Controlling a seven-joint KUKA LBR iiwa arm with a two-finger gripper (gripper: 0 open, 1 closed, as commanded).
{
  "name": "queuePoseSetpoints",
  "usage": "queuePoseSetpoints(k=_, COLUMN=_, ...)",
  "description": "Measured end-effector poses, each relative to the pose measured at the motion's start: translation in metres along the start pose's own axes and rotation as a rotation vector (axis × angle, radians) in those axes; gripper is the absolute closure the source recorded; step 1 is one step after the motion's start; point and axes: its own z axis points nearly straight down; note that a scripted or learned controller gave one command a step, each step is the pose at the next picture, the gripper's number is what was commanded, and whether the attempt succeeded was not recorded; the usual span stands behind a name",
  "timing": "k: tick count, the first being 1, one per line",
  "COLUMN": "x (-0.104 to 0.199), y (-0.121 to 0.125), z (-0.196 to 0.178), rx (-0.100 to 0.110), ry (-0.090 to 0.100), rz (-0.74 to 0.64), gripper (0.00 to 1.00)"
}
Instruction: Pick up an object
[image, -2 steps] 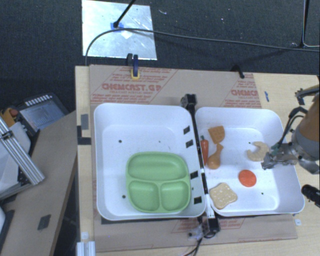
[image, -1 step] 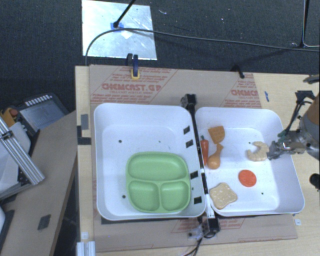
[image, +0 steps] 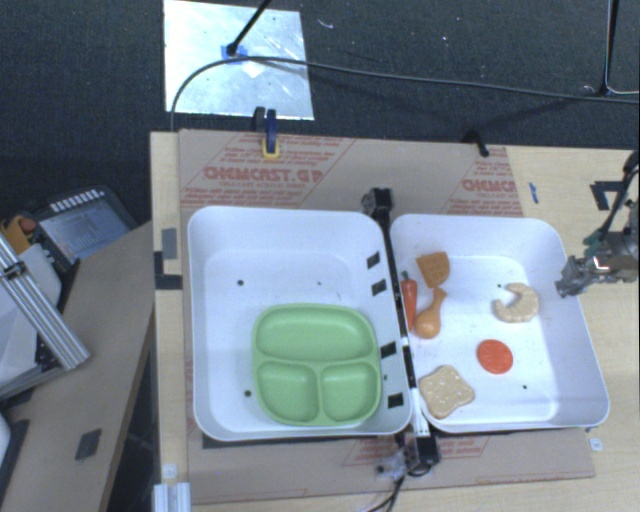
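Dark carpet surrounds the tabletop (image: 170, 300), which is covered with a brown sheet printed in red letters and carries two shallow white bins side by side. One bin, the left bin (image: 225, 235), holds a green divided plate (image: 316, 364) lying flat toward its near edge. Its neighbour, the right bin (image: 535, 240), holds several toy foods: an orange wedge (image: 434, 268) near the dividing wall, a drumstick (image: 431, 315) just below it, a thin carrot (image: 409, 296) lying along the divider, a slice of toast (image: 446, 391) in the near corner, a red disc (image: 494, 356) toward the middle, and a pale croissant (image: 517, 303) closer to the right wall. At the right of the view, the end effector (image: 580, 275) sits over the right bin's outer rim, with nothing visible between its fingers; whether it is released or clenched cannot be told, since it is small and blurred. Of the foods, the croissant lies nearest the end effector, just to its left and apart from it; the red disc lies a little farther, and the rest sit well apart by the divider.
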Motion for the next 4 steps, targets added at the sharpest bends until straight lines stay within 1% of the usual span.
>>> queuePoseSetpoints(k=1, x=0.063, y=0.002, z=0.001, rx=0.005, ry=0.004, rz=-0.006, gripper=1.0)
queuePoseSetpoints(k=2, x=0.107, y=-0.001, z=0.004, rx=0.006, ry=0.003, rz=-0.003, gripper=1.0)
queuePoseSetpoints(k=3, x=0.161, y=0.007, z=0.017, rx=0.007, ry=0.004, rz=-0.003, gripper=1.0)
queuePoseSetpoints(k=4, x=0.215, y=0.002, z=0.03, rx=0.007, ry=0.005, rz=-0.004, gripper=1.0)
